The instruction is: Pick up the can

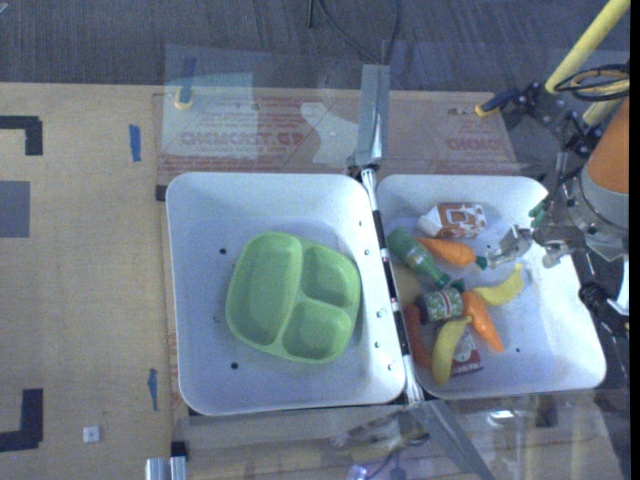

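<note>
The can (440, 303) is small and dark with a red and green label. It lies on its side in the middle of the right bin (560, 338), among toy food. My gripper (530, 249) hangs over the right bin's upper right part, up and to the right of the can and well apart from it. Its two metal fingers (512, 242) stand open with nothing between them. A yellow banana (502, 288) lies between the gripper and the can.
Around the can lie a green bottle (414, 253), two carrots (448, 252), a second banana (447, 348), a red packet (468, 364) and a white-brown packet (460, 218). The left bin (200, 218) holds a green divided plate (294, 296).
</note>
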Controlling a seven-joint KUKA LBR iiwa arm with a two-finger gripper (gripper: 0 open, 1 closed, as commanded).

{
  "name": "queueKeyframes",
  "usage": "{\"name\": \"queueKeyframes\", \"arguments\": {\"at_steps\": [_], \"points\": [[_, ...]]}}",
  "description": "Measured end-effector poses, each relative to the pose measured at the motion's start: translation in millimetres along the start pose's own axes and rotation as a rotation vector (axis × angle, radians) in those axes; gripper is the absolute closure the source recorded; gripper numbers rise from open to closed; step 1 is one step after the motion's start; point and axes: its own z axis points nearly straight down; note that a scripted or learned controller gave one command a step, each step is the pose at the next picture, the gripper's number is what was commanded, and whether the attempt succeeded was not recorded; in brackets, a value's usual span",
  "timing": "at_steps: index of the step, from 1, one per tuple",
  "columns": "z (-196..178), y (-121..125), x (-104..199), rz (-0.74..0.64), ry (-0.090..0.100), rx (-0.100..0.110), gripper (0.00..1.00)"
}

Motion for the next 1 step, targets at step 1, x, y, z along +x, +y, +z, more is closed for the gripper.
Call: {"name": "queueKeyframes", "arguments": {"at_steps": [1], "points": [[15.3, -8.5, -10.1, -0.19, 0.0, -0.001, 0.0]]}}
